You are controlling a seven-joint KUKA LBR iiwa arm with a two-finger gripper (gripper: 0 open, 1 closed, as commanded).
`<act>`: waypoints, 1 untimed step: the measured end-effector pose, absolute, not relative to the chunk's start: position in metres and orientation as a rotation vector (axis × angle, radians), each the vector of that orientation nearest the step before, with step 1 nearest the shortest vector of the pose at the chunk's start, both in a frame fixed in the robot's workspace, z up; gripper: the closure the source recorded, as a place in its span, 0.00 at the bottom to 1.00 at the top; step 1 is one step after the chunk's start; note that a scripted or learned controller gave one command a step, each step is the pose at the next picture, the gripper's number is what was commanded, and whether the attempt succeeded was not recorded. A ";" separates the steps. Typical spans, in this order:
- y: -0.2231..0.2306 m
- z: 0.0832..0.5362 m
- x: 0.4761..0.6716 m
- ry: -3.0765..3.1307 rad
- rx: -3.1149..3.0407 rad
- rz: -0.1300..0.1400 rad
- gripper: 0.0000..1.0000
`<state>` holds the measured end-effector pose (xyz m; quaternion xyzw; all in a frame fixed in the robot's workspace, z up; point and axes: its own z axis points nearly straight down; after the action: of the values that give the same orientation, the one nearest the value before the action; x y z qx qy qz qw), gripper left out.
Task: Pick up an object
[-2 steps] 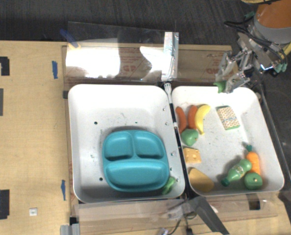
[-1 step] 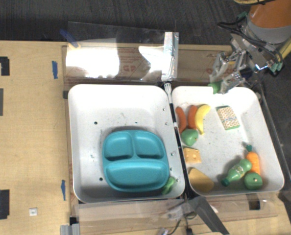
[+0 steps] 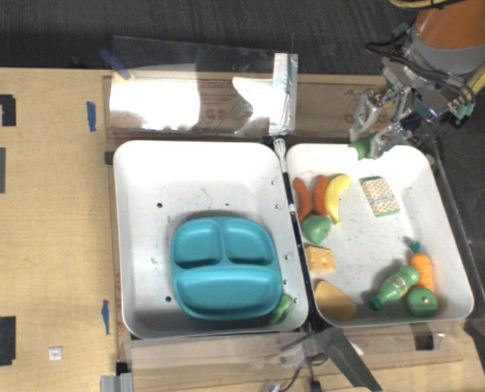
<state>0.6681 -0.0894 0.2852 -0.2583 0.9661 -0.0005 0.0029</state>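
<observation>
My gripper (image 3: 374, 140) hangs over the far rim of the right bin (image 3: 448, 219), near its back left corner. A small green piece (image 3: 360, 149) shows right at its tip; whether it is gripped is not clear. Below it in the bin lie two orange sausages (image 3: 303, 197), a yellow banana (image 3: 337, 196), a round green fruit (image 3: 316, 229) and a patterned cracker block (image 3: 380, 196). Nearer the front lie a cheese square (image 3: 320, 260), a tan wedge (image 3: 334, 299), a green bottle (image 3: 393, 288), an orange carrot (image 3: 422, 269) and a green apple (image 3: 423, 302).
The left bin (image 3: 136, 186) holds a teal divided plate (image 3: 224, 268) with a small green item (image 3: 283, 307) by its front right corner. A clear plastic sheet (image 3: 202, 96) lies behind the left bin. The wooden bench (image 3: 38, 219) stretches to the left.
</observation>
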 end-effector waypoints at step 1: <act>-0.066 0.264 0.668 3.025 -0.833 0.001 1.00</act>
<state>0.6678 -0.0662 0.2639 -0.2657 0.9641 0.0004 0.0021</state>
